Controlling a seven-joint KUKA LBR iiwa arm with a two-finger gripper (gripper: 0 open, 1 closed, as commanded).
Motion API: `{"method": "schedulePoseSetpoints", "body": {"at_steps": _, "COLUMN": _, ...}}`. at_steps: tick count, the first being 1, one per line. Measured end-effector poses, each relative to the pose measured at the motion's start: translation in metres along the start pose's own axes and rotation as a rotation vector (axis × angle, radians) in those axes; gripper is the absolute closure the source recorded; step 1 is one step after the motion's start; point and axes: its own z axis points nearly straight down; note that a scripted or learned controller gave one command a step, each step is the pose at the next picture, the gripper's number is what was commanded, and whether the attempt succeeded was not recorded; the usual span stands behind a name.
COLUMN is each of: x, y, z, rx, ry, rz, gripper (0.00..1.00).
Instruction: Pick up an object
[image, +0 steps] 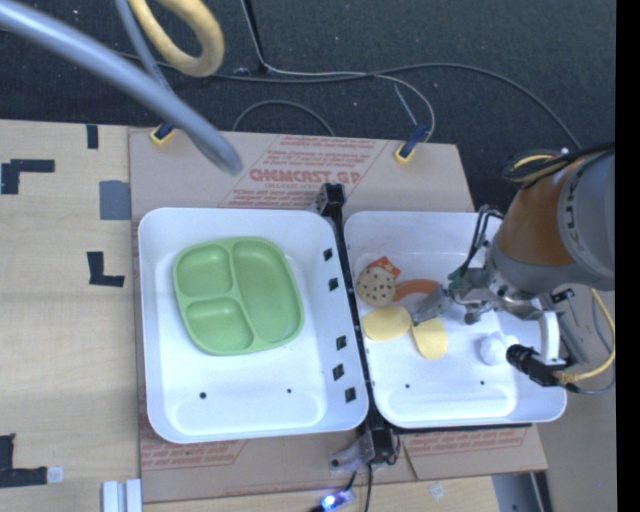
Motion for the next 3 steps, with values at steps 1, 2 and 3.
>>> {"method": "schedulePoseSetpoints", "body": {"at_steps": 1, "x": 0.0, "y": 0.002, "z": -0.014, "rx": -0.005, "ry": -0.001, "rz": -0.002, "gripper": 1.0}}
{"method": "schedulePoseSetpoints", "body": {"at_steps": 2, "x": 0.001, "y": -0.008, "z": -0.07, "rx": -0.012, "ry": -0.002, "rz": 0.0, "gripper": 1.0}}
{"method": "schedulePoseSetpoints", "body": {"at_steps": 3, "x": 0.006, "y": -0.008, "z": -0.113, "rx": -0.013, "ry": -0.002, "rz": -0.001, "gripper": 1.0}}
